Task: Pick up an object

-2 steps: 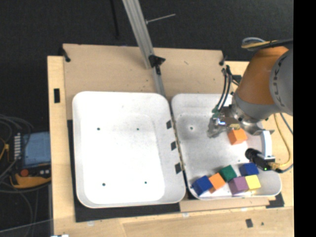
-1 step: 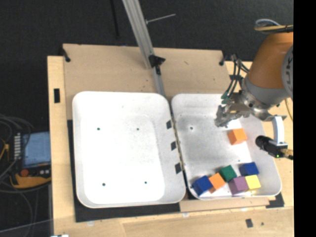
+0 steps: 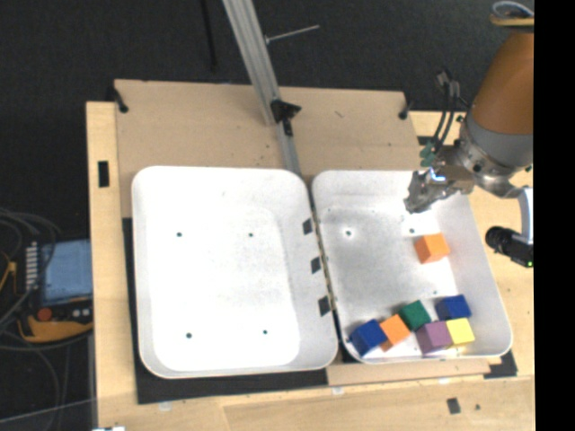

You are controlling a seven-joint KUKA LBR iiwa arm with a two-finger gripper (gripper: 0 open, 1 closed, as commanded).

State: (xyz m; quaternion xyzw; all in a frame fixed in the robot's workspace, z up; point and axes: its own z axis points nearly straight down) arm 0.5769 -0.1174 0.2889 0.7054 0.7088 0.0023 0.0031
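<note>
**Blocks at rest in right bin, jaws poised above**

Lone orange block lying just below and slightly right of the jaws, clear of them, on the floor of the right bin. Farther below the jaws, along that bin's near wall, a huddle of six more: blue block at the far left, a second orange block touching it, green block next, purple block and yellow block side by side, another blue block just behind the yellow one. Nothing seen between the jaws; too small and dark against the bin's far right corner to tell whether open or shut. Grey arm with its orange band rising up and to the right of the jaws. Well to the left of the jaws, the left bin, touching its neighbour along black clips. Up and to the left, a slanted metal rail running down to the gap between the bins. Pale wooden counter under it all. Far left, off the counter, a blue box amid loose cables.
</note>
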